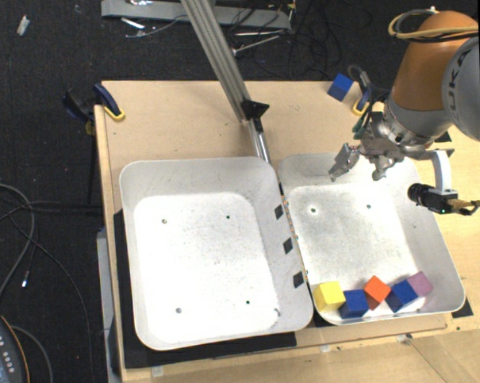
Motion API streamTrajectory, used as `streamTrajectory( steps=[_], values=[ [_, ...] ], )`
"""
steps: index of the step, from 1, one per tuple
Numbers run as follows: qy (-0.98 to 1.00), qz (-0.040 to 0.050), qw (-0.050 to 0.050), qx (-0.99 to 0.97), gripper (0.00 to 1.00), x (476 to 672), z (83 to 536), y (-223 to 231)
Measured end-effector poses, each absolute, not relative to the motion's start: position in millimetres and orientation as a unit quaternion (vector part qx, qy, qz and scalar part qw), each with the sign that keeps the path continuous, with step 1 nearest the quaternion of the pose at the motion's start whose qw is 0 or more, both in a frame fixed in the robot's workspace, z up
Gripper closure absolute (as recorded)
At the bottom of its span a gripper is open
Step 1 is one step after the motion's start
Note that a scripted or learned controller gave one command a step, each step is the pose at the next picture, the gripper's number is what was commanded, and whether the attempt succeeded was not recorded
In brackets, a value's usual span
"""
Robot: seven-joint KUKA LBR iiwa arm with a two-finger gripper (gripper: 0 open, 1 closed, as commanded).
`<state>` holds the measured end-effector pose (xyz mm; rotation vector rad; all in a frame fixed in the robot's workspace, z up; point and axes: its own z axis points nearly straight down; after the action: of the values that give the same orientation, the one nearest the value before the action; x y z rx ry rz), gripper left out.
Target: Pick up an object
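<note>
Smooth coloured cubes (375,294), speckled bin (361,229)

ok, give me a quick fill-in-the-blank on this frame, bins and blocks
1. The blocks sit in the ____ bin as the camera sees it.
2. The block at the left end of the row, the yellow block, sits beside a ____ one.
3. The gripper is open above that bin's ____ edge.
4. The orange block lies between two ____ blocks.

Missing words: right; blue; far; blue
</note>
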<state>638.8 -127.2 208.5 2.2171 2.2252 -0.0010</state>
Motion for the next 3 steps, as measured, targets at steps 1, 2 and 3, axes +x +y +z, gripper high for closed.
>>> streamTrajectory(
  steps=[1,2,3],
  values=[
    [0.709,-0.0009,-0.002,0.705,0.0,598.3,194,-89],
    [0.709,-0.0001,0.0,0.706,0.0,594.3,195,-80],
    [0.707,-0.0007,-0.001,0.707,0.0,566.4,195,-70]
  ],
)
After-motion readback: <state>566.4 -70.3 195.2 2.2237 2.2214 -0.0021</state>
